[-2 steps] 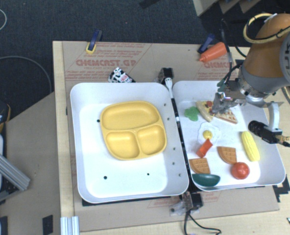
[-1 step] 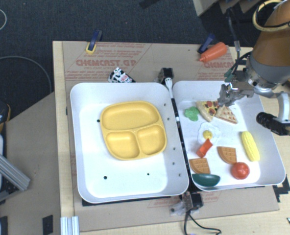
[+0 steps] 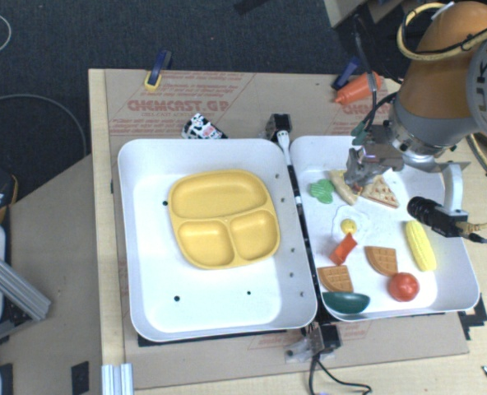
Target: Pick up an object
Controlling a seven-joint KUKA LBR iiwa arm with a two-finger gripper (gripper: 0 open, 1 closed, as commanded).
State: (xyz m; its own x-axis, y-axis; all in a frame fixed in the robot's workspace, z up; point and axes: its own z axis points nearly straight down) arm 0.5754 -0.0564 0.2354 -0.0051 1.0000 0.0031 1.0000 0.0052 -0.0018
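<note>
Nearest the camera, at the front of the right bin [image 3: 466,290], lie a teal bowl [image 3: 346,303], a tomato [image 3: 404,286] and two waffle-brown pieces [image 3: 336,278], with a corn cob [image 3: 420,245] just behind. Next comes a small orange carrot [image 3: 345,248] touching a fried egg [image 3: 348,223], and beyond them a green leafy piece [image 3: 322,191]. Farther still are a pizza slice [image 3: 382,193] and a pale wedge [image 3: 343,187], and that is where my fingers [image 3: 360,171] are, low over the gap between those two.

I judge the pick as not done. Nothing sits between my fingers that I can make out, and whether they are spread or clenched I cannot tell from this slanted angle. The likely target is the wedge or the pizza slice, both flat on the bin floor at the bin's far side. Closing and lifting are left.

The left bin [image 3: 145,245] holds one yellow divided tray [image 3: 223,218]. Count: two bins, one tray, and ten toy foods on my side.

Farthest off, on the table [image 3: 112,105], a black-and-white toy [image 3: 201,127] sits behind the left bin.
</note>
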